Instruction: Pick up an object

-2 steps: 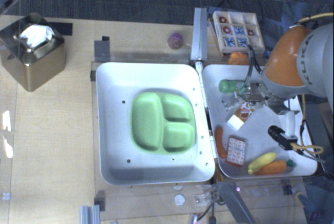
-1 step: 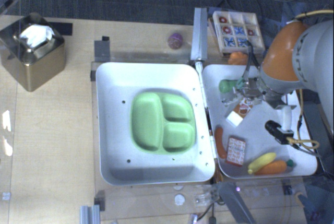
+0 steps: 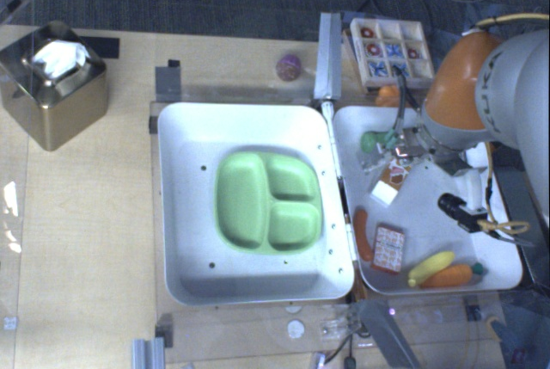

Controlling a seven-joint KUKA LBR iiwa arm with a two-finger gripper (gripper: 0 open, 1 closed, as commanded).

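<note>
The arm (image 3: 490,92) enters from 3 o'clock and positions the hand (image 3: 397,154) low over the upper part of the right bin (image 3: 507,273). The grip state of the hand cannot be determined from this view. A small brown-and-white object (image 3: 393,176) lies directly below the hand; whether the two are touching cannot be determined. A white block (image 3: 384,193) sits just beside it at 7 o'clock, and a green item (image 3: 373,140) lies at the hand's 10 o'clock. Toward 6 o'clock in the same bin lie a patterned card (image 3: 388,249), a yellow banana (image 3: 430,267) and an orange carrot (image 3: 449,276). The left bin (image 3: 185,212) holds a green divided tray (image 3: 266,199). Both bins rest on the desk (image 3: 77,255).
</note>
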